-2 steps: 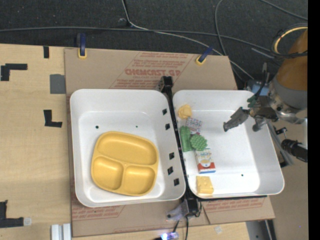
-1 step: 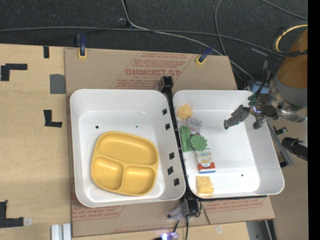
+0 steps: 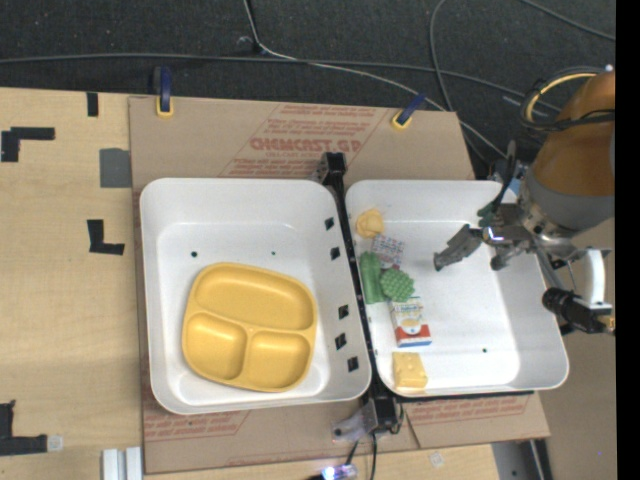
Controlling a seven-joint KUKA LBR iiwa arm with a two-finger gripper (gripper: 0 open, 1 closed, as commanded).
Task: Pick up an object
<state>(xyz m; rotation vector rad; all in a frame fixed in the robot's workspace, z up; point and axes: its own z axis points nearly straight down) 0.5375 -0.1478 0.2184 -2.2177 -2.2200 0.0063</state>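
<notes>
Up at the right side, the gripper (image 3: 478, 249) hangs over the right bin (image 3: 530, 363), its two dark fingers (image 3: 452, 251) spread apart with nothing between them. One finger points left toward the middle of the bin, the other sits nearer the wrist. The grey arm (image 3: 575, 173) with its orange band comes in from the right edge, over the bin's right wall.

Well apart from the fingers, the small things lie in a column along the bin's left wall. At the top is a small round yellow piece (image 3: 369, 222). Just below it lies a clear packet (image 3: 389, 250) with printed marks. Below that sits a green piece (image 3: 386, 281), a flat strip on its left and a rounder bumpy part on its right; whether these are one thing or two I cannot tell. Next down is a small carton (image 3: 410, 322), white with red and blue at its lower end. At the bottom, near the front wall, lies a pale yellow block (image 3: 409, 370). The bin floor beneath the gripper is bare white.

Beside it, touching along a dark divider, the left bin (image 3: 160, 298) holds a yellow tray (image 3: 250, 325) with three compartments, lying flat toward the front. Both bins rest on a brown cardboard sheet (image 3: 300, 138) clipped at its far edge, over a wooden bench (image 3: 50, 298).
</notes>
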